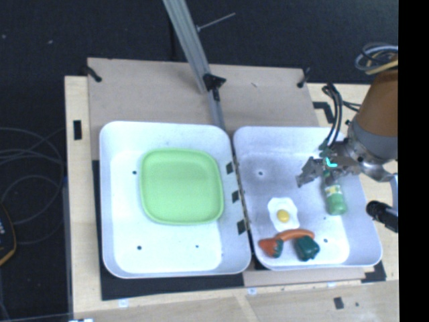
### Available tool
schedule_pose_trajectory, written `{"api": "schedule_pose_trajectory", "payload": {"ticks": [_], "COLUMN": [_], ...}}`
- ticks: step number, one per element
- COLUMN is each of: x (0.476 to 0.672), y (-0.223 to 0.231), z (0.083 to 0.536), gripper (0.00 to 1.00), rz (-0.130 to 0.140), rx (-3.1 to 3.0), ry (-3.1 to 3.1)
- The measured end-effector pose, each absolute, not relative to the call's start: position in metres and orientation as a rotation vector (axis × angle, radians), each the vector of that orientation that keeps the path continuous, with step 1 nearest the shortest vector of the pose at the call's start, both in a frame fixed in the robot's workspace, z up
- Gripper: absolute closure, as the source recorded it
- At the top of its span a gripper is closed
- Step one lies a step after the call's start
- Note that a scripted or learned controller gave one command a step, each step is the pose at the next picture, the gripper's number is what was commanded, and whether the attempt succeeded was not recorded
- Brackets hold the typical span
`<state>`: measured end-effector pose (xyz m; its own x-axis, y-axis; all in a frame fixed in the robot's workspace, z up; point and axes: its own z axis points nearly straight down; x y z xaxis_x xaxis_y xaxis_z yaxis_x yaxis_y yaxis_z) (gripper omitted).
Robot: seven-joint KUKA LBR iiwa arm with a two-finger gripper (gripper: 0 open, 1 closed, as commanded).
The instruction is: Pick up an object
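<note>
Toys sit grouped toward the near side of the right bin [255, 153], one of two shallow white bins side by side on a pale table [80, 300]. A fried egg toy [283, 214] lies near the middle of that bin. Just nearer than it, an orange sausage-like piece [295, 234] lies crosswise, with a red-orange piece [271, 247] at its left end and a dark green piece [308, 248] at its right. A small green bottle [334, 198] lies on its side toward the right wall, apart from the cluster. The left bin [114, 146] holds only a light green square plate [181, 186], lying flat in the middle. This spread probably leaves each toy room to be grasped from above.

The grey arm [379, 123], with its orange band, reaches in from the right and bends down over the right bin. Its pincer [320, 170] hangs over the far right part of the bin, just beyond the bottle's far end, with dark parts splayed to the left. Whether its fingers are apart or together cannot be told, and nothing is seen between them. The bottle is the nearest thing to it and looks the likely target, though no toy appears lifted yet
</note>
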<state>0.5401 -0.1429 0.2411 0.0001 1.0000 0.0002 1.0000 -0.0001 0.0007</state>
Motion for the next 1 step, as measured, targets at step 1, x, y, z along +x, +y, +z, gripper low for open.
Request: {"api": "schedule_pose_trajectory", "payload": {"ticks": [1], "x": [0.5401], "y": [-0.1429], "z": [0.2412], "gripper": [0.0], "rz": [0.001], "rx": [2.221], "ry": [2.221]}}
